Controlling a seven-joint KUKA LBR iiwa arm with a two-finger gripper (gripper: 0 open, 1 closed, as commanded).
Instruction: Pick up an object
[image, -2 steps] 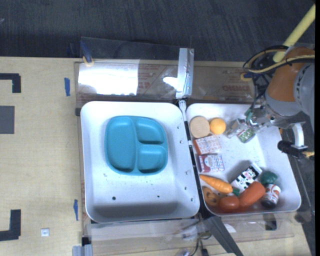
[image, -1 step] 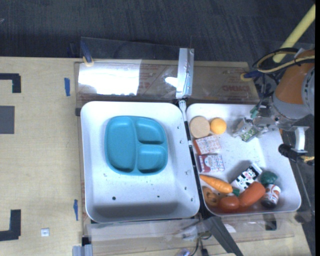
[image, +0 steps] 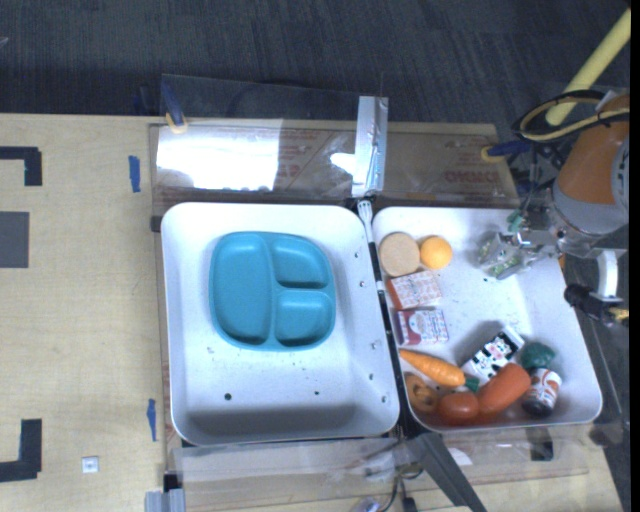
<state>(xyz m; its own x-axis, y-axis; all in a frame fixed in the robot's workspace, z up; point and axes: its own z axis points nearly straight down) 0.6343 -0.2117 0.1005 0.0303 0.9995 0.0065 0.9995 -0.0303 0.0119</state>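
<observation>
A: Camera view. Any readable text?

B: None legible. Two red-and-white packets, upper packet (image: 415, 291) and lower packet (image: 423, 326), down and picture-left of the claw (image: 510, 250), printed but too small to read. Reddish print on the cardboard (image: 470, 175) above the claw, blurred. Black-and-white patterned box (image: 492, 352) straight below the claw, pattern only, no words made out.

A: Claw state?

B: Cannot tell. Metallic blur low over the upper right part of the right bin (image: 585, 400), glare all over it. Nothing seen held.

A: Pickable objects, relative to the claw?

B: All in the right bin. Orange ball (image: 435, 252) just picture-left of the claw, level with it, touching a tan round bun (image: 399, 254) further left. Carrot (image: 432, 367) down-left, lying flat below the packets. Pile at the bin's near edge, well below the claw: red round piece (image: 455, 407), orange-red long piece (image: 505, 388) overlapping it, dark green lump (image: 537, 354), small bottle (image: 541, 390) with a dark base.

A: Hidden or cut off?

B: Arm (image: 590, 180) cropped by the right border, orange band partly visible. Something orange under the carrot and red piece, mostly covered, unidentifiable. Yellow pole (image: 600, 55) cut off at the top corner.

A: Other side?

B: Left bin (image: 180, 330) far picture-left of the claw, holding a blue divided tray (image: 270, 290). Clear plastic sheet (image: 260, 150) behind it, washed out by glare.
</observation>
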